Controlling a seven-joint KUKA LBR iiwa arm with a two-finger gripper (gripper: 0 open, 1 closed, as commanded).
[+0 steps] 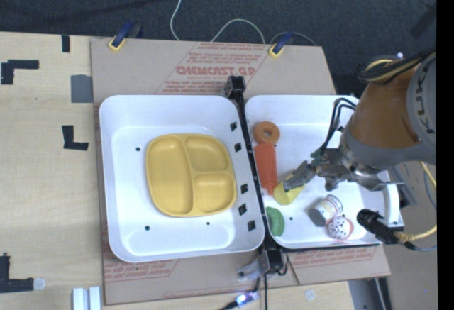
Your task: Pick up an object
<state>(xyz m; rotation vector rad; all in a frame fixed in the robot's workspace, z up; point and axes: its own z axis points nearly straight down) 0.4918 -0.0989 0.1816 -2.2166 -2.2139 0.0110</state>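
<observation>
My gripper (295,180) reaches into the right bin (305,113) from the right, its tip low over the bin's left half. Right at the tip lies a small yellow-green object (286,194), touching it or just below it; I cannot tell which. An orange carrot-shaped piece (267,164) lies lengthwise beside the tip, with an orange ring (267,133) at its far end. A green piece (274,220) sits by the near left corner. A silver can (324,211) and a white red-dotted object (341,228) lie near the front wall.
The left bin (120,124) holds a yellow divided plate (190,174). A black divider (243,159) with clips runs between the bins. The arm's orange band (379,113) hangs over the right bin's right side. Cardboard (213,64) lies under both bins.
</observation>
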